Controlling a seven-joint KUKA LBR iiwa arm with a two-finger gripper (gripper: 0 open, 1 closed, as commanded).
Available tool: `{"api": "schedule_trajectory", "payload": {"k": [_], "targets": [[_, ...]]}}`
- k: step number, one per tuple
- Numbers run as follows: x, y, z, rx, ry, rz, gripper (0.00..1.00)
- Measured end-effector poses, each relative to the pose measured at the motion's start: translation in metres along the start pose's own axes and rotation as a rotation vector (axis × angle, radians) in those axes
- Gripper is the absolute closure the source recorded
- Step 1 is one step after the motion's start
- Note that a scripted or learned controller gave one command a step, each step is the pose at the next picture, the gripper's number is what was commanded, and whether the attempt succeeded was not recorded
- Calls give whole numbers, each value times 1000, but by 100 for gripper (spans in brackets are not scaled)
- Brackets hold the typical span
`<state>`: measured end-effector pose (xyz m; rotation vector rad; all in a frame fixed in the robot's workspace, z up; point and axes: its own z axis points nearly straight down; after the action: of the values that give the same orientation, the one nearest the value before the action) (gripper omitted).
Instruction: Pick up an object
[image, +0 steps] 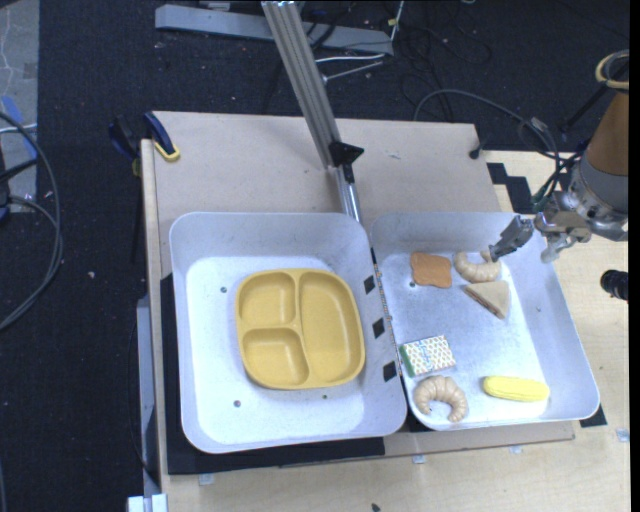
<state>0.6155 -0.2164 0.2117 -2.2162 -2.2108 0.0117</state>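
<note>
Dark floor strewn with cables surrounds a pale wooden bench (250, 160) that carries two shallow white bins side by side. On the right bin (560, 350) lie the loose objects for picking. Nearest the arm is a small pale curled piece (476, 268), lying at the bin's upper middle. Just left of it, close but apart, sits a flat orange-brown square piece (431, 270). Just below and right of the curled piece lies a tan wedge shaped like a sandwich half (490, 297). Farther toward the bin's near edge are a small green-and-white patterned packet (427, 353), a larger pale curled piece resembling a croissant (442, 397), and a yellow oblong item (515, 389), the last two well apart from each other.

Reaching in from the right, the gripper (510, 240) hangs at a slant above the bin's upper right part, its dark tip right beside the small curled piece. Whether the jaws are spread or pressed together cannot be told, and nothing is seen between them.

On the left bin (200, 260) rests a yellow divided plate (300, 328) with three compartments. A grey metal pole (310, 85) slants up from between the bins.
</note>
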Motion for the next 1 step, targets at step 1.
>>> {"api": "schedule_trajectory", "payload": {"k": [1], "targets": [[1, 3, -9, -14, -3, -3, 0]]}}
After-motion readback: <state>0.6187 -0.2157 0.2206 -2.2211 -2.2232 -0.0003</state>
